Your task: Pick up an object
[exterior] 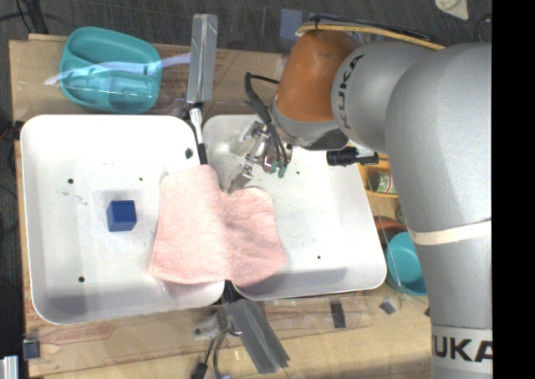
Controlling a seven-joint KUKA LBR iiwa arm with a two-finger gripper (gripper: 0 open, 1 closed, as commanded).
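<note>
A pink cloth (219,231) lies draped over the divide between the two white bins, part in each. A small blue cube (122,214) sits in the left bin (50,168). My gripper (241,178) hangs low in the right bin (334,218), just above the cloth's upper edge, with its metal fingers pointing down and left. Whether anything sits between the fingers is not visible. The grey arm with its orange band (313,76) reaches in from the right and covers much of the right bin's far side.
A teal plastic container (110,69) rests on the bench behind the left bin. A grey bar (201,55) stands upright between the bins at the back. A teal bowl (405,264) sits off the right bin's edge, partly behind the arm.
</note>
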